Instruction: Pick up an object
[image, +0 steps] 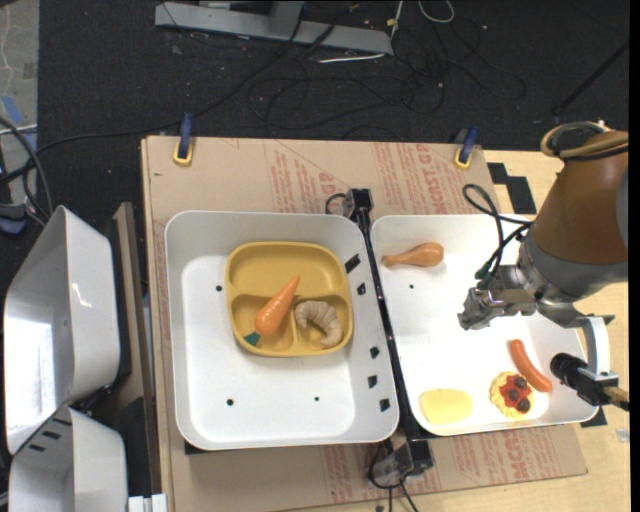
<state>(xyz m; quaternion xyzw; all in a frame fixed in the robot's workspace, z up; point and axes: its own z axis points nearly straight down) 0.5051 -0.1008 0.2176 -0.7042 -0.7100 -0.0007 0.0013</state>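
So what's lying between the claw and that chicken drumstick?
Nothing: in the camera view, only bare white bin floor separates the gripper from the drumstick.

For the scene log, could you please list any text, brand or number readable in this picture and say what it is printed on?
Red print on the brown board under the bins: several repeated lines, upside down or slanted, too blurred to read reliably.
Yellow tray, left white bin, right white bin, toy foods: I can make out no text.
Arm and pincer: I can make out no label.
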